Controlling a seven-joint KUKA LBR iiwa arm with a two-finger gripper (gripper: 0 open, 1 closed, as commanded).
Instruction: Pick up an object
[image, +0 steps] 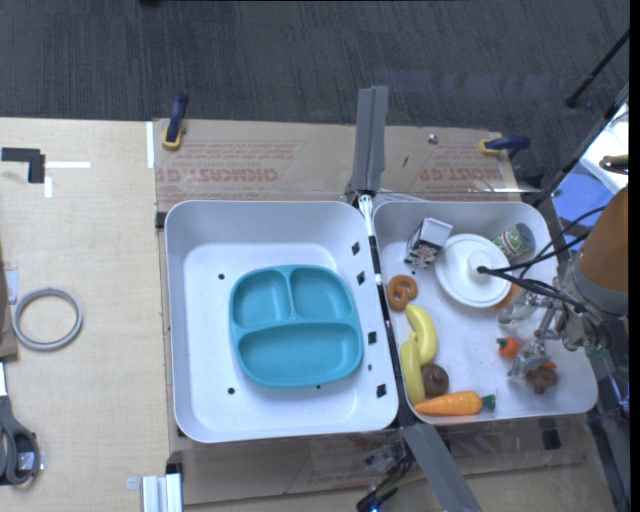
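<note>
Gripper (533, 340): low at right bin's (470, 215) right side, grip state cannot be told | Nearest item: small brown piece (543, 376), touching or just under gripper, toward near wall | Beside: small orange piece (509, 347), just left | Other stock: white plate (470, 275), bananas (415, 350), carrot (450, 403), long axis along near wall

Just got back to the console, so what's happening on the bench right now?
The arm reaches in from the right, with its gripper low over the right bin, near its right edge beside a small brown item. Nothing can be seen held yet. That bin also holds bananas, a carrot, a small doughnut and a white plate. The left bin holds a blue divided plate.
</note>
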